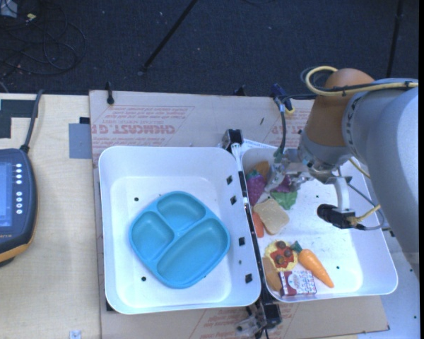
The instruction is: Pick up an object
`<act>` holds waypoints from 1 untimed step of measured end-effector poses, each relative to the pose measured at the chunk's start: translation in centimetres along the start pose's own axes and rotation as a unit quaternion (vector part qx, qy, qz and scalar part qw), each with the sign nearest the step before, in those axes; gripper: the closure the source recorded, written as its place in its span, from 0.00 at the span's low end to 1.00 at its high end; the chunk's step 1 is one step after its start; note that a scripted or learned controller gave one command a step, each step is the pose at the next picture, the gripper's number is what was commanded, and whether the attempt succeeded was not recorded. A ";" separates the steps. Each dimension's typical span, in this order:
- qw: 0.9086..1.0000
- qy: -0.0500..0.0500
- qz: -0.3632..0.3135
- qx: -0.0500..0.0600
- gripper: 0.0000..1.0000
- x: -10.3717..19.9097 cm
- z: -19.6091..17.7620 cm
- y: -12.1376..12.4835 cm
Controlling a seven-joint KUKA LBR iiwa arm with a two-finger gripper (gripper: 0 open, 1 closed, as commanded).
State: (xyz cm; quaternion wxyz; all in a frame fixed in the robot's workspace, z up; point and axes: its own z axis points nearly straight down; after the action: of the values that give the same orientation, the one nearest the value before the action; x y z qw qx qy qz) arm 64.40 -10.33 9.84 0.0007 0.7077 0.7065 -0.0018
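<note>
My gripper (285,172) hangs low over the back left part of the right bin (371,277), below the orange wrist band. It is right above a heap of toy food: a purple grape bunch (256,187), a green leafy piece (285,199) and an orange piece (261,168). A tan bread slice (272,217) lies just in front of that heap. Nearer the front are a carrot (315,268), a round red and yellow toy (282,254) and a red packet (297,284). Nothing can be seen held.
The left bin (120,175) holds a blue divided plate (179,239). A black part (337,215) with cables hangs off the arm over the right bin's middle. A tablet (6,198) lies on the bench at far left. The divider between the bins sits close to the heap.
</note>
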 end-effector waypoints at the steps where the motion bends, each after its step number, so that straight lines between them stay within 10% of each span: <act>1: 1.000 0.003 0.000 0.001 1.00 -1.6 -5.8 -6.5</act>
State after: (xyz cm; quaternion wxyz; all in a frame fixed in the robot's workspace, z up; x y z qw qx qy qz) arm 57.87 -11.94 15.65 -0.0018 0.7079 0.7064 -0.0004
